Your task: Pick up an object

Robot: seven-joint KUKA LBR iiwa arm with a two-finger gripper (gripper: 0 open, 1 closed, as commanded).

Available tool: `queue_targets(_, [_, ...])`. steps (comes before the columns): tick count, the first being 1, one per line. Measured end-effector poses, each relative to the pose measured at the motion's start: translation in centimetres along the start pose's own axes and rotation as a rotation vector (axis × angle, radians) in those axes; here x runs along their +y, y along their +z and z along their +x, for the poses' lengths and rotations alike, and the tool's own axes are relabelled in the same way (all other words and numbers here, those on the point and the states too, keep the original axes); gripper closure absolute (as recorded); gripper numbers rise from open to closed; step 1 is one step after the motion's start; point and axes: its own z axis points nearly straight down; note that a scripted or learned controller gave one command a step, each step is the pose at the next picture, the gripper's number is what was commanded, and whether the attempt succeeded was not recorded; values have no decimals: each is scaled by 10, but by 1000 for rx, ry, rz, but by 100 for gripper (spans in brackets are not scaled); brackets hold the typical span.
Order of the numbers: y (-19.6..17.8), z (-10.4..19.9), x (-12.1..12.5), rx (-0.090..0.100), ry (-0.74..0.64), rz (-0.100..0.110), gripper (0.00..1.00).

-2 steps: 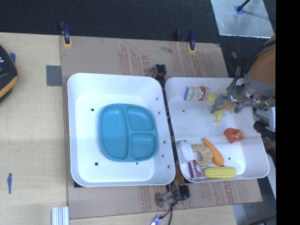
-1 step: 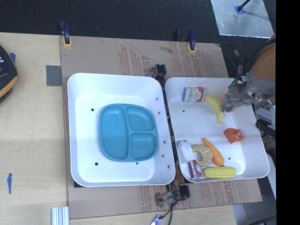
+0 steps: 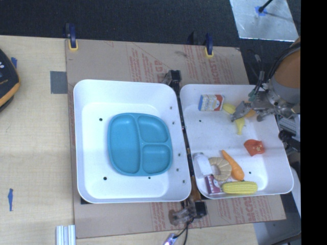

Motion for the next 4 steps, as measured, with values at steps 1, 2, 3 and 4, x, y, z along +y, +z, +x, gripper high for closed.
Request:
queue_targets(1, [26,52,8,1,3,2,0])
queue_targets(2, [-13,20,-57,0,6,1,0])
queue_targets(3, [26,3,13,1,4,0,0])
queue_targets(4, [26,65,-5,1,2,2,0])
